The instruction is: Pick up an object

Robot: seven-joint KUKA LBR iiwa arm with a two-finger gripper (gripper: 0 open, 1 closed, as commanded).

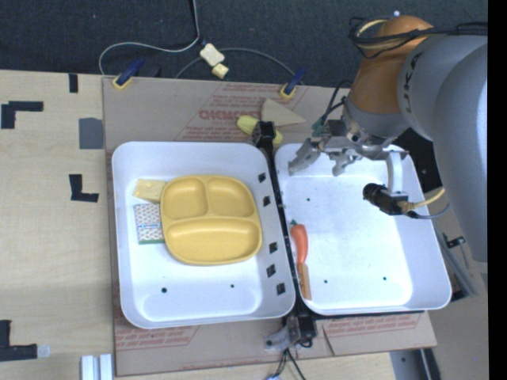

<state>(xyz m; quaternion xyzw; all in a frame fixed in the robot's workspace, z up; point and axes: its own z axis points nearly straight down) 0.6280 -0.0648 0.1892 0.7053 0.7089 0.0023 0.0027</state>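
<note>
- The gripper hovers over the right bin's far left corner, fingers spread, pinching nothing.
- The carrot lies against that bin's left wall.
- A yellow tray fills the left bin.

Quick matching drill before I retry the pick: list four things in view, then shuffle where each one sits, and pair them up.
Things:
1. yellow divided plate
2. carrot
3. tool
4. checkered card

Places:
A. along the right bin's left wall
B. middle of the left bin
C. over the right bin's far edge
D. left bin, beside the plate's left rim

Pairs: 1-B, 2-A, 3-C, 4-D
</note>
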